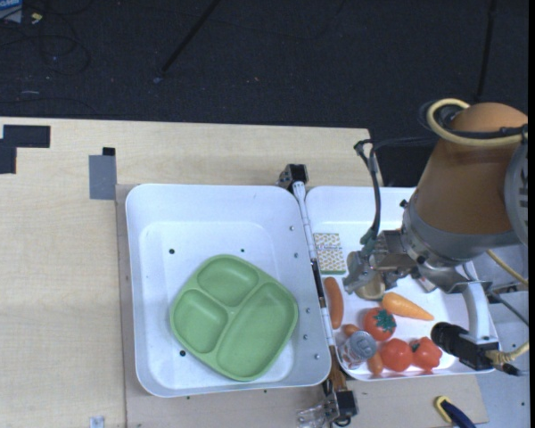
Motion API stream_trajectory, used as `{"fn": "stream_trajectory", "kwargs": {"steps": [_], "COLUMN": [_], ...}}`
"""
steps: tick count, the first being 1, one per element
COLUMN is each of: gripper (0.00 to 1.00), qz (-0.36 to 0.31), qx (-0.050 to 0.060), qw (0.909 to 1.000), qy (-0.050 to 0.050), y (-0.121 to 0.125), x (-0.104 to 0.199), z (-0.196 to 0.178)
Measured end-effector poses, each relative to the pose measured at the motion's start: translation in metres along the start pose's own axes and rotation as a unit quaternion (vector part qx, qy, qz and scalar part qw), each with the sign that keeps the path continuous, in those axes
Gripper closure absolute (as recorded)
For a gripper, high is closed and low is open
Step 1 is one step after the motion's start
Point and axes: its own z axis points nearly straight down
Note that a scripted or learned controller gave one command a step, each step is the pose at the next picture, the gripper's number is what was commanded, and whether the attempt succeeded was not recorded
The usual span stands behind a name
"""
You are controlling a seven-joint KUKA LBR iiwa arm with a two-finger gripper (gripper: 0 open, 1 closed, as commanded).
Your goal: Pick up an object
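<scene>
i am looking down at a slant on a pale wooden counter [53, 283] that carries two shallow white bins side by side. the left bin [152, 239] holds one green divided plate [234, 316] with three compartments, lying flat near the middle and a little toward the near edge. nothing else sits with it, so i judge that bin is the drop side.

the right bin [339, 205] holds the loose things i could pick, crowded into its near half. i count one long orange sausage-like piece [334, 301] lying along the left wall, one orange carrot [408, 307] lying on its side, one red tomato with a green top [380, 323], two more red pieces [410, 354] touching each other near the front edge, one small grey-blue item [360, 345] just beside them, and one patterned flat packet [329, 251] farther back. the small items are blurred, so some names are guesses.

the arm comes in from the right, its orange band and grey body hanging over the right bin. the end effector [371, 275] sits low inside that bin, just behind the tomato and beside the carrot's thick end. i cannot tell how it is set, and i see nothing held. i judge it is placed there to go for something in the cluster; the pieces lie so close that a neighbour could get nudged.
</scene>
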Motion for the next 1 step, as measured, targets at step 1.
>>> {"fn": "stream_trajectory", "kwargs": {"steps": [1], "gripper": [1.00], "qz": [0.001], "qx": [0.001], "qw": [1.0000], "qy": [0.000], "y": [-0.0007], "x": [-0.0427], "z": [0.0025]}}
